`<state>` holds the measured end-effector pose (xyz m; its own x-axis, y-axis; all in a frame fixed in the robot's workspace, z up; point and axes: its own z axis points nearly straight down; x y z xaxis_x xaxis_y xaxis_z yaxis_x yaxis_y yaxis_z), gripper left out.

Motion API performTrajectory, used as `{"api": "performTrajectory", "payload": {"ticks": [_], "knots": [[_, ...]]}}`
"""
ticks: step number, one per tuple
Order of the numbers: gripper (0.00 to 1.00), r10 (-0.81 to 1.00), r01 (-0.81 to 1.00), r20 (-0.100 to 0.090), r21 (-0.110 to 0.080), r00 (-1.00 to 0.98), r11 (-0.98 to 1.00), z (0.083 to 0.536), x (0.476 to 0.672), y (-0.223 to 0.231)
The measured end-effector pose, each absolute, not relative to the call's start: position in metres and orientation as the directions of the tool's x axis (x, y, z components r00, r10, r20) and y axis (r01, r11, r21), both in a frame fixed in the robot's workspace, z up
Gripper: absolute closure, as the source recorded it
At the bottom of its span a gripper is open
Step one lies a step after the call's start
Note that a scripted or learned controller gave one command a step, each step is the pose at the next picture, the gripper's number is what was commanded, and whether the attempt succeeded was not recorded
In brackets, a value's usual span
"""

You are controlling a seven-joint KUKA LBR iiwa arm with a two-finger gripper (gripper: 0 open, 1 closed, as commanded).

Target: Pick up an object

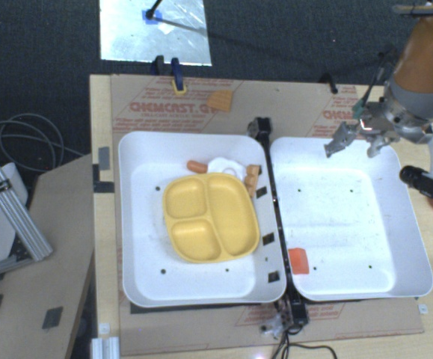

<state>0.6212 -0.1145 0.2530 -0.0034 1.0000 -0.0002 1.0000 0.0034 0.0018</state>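
Orange block (298, 260) lies at the near-left corner of the right bin (395, 200), apart from other items. The gripper (357, 142) hovers over that bin's far edge, fingers spread, holding nothing. Centre it above the block, descend vertically, and keep clear of the bin wall before closing

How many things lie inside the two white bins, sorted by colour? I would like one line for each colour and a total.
Yellow: 1, the divided plate in the left bin.
Orange: 2, the small piece behind the plate and the block in the right bin.
White: 1, the cup.
Tan: 1, the wooden piece.
Total: 5
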Motion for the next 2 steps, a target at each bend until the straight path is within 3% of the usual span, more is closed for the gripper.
{"api": "performTrajectory", "payload": {"ticks": [1, 2], "knots": [[1.0, 1.0, 1.0, 0.0, 0.005, -0.006, 0.006, 0.264, 0.622, -0.114], [1.0, 1.0, 1.0, 0.001, -0.002, -0.007, 0.007, 0.218, 0.624, -0.084]]}}
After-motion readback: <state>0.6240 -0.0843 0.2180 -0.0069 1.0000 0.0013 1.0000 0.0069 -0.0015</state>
